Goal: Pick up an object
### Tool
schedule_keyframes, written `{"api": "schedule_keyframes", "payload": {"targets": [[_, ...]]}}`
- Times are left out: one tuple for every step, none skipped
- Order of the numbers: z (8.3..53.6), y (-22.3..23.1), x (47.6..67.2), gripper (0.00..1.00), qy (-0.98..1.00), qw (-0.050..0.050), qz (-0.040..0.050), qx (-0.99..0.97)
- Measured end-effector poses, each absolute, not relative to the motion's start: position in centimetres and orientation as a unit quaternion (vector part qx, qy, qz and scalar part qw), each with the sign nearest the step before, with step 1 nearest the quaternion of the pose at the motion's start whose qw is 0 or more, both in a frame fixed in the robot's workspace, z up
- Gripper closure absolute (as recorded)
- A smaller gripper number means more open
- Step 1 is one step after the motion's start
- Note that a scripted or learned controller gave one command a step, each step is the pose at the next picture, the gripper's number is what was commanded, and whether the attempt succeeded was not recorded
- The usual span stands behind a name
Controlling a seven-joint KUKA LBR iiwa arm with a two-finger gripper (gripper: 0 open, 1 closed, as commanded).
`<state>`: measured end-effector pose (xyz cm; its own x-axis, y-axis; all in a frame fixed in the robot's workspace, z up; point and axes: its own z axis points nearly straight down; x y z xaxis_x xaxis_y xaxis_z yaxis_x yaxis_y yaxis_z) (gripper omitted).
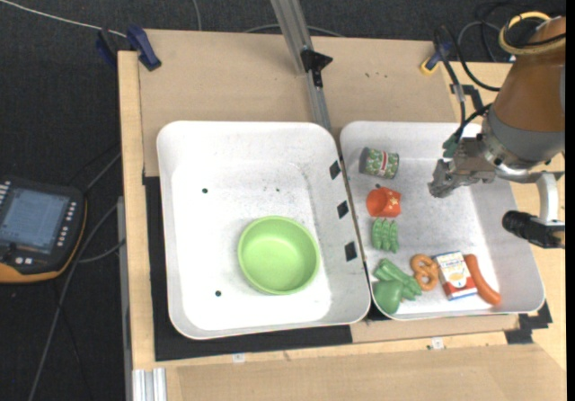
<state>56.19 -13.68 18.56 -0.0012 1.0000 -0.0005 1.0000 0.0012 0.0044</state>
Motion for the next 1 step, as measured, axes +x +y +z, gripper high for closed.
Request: {"api": "schedule_keyframes", "payload": {"targets": [[22.92, -13.92, 55.88, 1.0, 0.707, 0.002, 0.0014, 0.707]]}}
